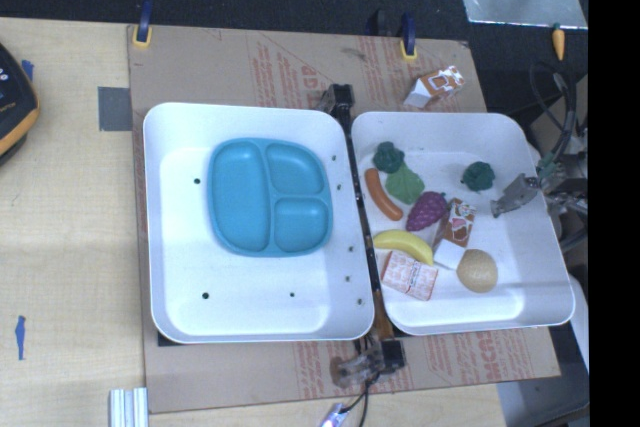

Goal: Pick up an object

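Two white bins on worktop (70,245): left bin (170,305) holds blue tray (270,196); right bin (520,300) holds toy foods. Pincer (515,195) at right bin's right rim; finger state cannot be told.

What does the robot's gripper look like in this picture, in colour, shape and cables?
The gripper is a small grey metal piece at the right rim of the right white plastic bin. Its slim, pointed grey fingers taper toward the bin. Behind it sit dark, tangled parts and curved black cables. It is too small to make out any markings.
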Robot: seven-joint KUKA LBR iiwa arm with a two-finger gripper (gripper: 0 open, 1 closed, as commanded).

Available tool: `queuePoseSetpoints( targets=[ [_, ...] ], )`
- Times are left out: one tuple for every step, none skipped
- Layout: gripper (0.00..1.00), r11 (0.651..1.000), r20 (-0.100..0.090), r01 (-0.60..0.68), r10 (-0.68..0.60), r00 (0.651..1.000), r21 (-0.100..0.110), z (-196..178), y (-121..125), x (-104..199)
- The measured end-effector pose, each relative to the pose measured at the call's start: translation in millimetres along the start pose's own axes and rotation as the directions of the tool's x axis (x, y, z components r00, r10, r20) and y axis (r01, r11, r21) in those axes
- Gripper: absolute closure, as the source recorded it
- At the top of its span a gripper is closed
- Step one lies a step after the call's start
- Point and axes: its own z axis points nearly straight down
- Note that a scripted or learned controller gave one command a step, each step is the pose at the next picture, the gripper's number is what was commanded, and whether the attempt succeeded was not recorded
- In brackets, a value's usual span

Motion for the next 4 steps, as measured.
queuePoseSetpoints(
  targets=[
    [0.0, 1.0, 0.003, -0.001, 0.001, 1.0, -0.012, 119.5, -0.7, 92.4],
    [0.0, 1.0, 0.005, -0.001, 0.001, 1.0, -0.015, 125.7, 26.8, 104.9],
    [1.0, 1.0, 0.007, 0.002, -0.002, 1.0, -0.015, 115.7, 27.1, 103.9],
    [1.0, 1.0, -0.001, 0.0, 0.0, 1.0, -0.002, 31.1, 61.1, 164.3]
  ],
)
